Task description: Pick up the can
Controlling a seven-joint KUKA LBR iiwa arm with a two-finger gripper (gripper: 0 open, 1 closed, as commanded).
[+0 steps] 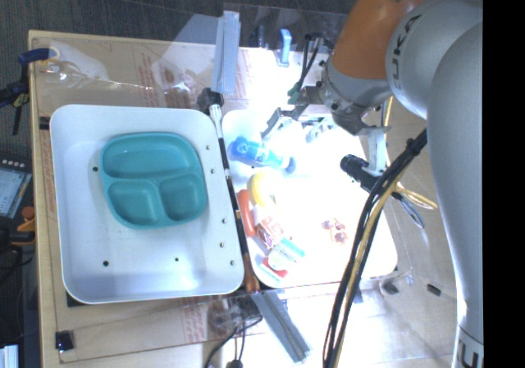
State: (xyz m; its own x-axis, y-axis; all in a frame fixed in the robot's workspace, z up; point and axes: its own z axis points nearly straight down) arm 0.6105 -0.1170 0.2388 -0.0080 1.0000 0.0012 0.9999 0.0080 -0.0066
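Camera view, looking down at a slant on two white bins side by side. In the left bin (74,260), a teal divided tray (152,177) lying flat near the middle, three compartments, one long one toward 12 o'clock and two smaller ones toward 6 o'clock. Right bin (361,186) washed out by strong light, so much of its floor hard to read.

Arm (435,55) reaching in from 3 o'clock, with the orange band (369,22) toward 1 o'clock of the view. Gripper (289,119) low over the right bin's 11 o'clock corner, close to the far rim. Jaw state not readable in the glare: cannot tell whether wide or narrow, and nothing seen held.

Can (256,153), taken to be the blue and white cylinder, lying on its side at about 10 o'clock in the right bin, near the divider between the bins. Just toward 7 o'clock from the gripper, near it; contact between the two not readable.

Toward 6 o'clock from the can, a yellow item (257,188), close but apart. Further toward 6 o'clock, a red and white packet (271,237) close to the bin's near-left corner. Small reddish bits (335,229) toward 5 o'clock of the bin's middle, well apart from the can.

Black and yellow cables (361,252) hanging from the arm across the bin's 4 o'clock side
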